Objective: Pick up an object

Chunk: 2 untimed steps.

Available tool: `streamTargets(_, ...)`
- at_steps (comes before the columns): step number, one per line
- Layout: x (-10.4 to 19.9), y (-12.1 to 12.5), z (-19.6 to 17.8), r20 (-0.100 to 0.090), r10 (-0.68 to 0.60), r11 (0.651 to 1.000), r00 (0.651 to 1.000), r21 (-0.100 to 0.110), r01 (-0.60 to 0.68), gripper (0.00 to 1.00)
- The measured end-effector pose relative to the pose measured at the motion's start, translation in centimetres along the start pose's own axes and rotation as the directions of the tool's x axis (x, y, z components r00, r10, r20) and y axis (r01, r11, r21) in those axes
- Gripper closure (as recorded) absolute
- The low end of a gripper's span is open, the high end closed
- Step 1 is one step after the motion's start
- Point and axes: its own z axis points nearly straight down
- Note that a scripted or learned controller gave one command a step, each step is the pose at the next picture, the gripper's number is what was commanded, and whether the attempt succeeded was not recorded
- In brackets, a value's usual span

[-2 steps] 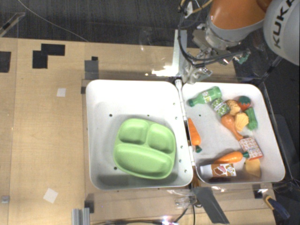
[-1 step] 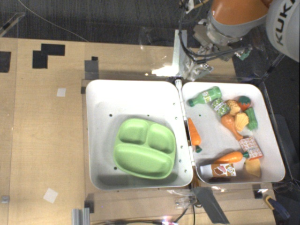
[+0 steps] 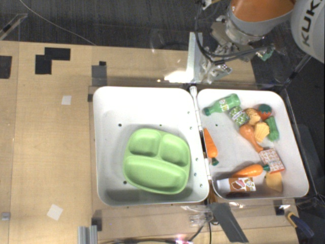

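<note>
The objects to pick from lie in the right bin point(image 3: 289, 121), a shallow white tray with rounded corners. Near its far left corner a glossy green plastic bottle point(image 3: 222, 104) lies on its side, its pale cap pointing at the bin's left wall. Just beside it, toward the far right corner, is a tight cluster point(image 3: 256, 122) of small plastic food pieces in orange, yellow and green, touching one another; their single shapes are hard to tell apart. Along the left wall lies a tapered orange carrot point(image 3: 210, 144) with a dark green tip toward the near edge. Near the right wall a small printed carton point(image 3: 271, 160) lies flat, with a second orange carrot point(image 3: 250, 170) touching its near side. At the near edge a dark brown bottle point(image 3: 239, 184) with a white label lies on its side, and a pale yellow wedge point(image 3: 274, 182) sits beside it toward the near right corner.

The left bin point(image 3: 106, 111) holds a smooth light-green divided plate point(image 3: 157, 160), with two small compartments and one long one, resting near the bin's near right part.

The gripper point(image 3: 216, 70) hangs above the bench beyond the far edge of the bins, close to where they meet, under the arm's point(image 3: 259, 4) orange band; whether its fingers are wide or closed cannot be told.
</note>
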Motion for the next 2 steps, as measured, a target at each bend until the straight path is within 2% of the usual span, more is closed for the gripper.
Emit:
streamTargets(1,7.2,0.5,1.2,-0.039,0.427,0.904,0.903,0.001,-0.427,1.00)
streamTargets(2,9.0,-7.2,11.8,-0.043,0.147,0.989,0.988,-0.013,-0.148,1.00)
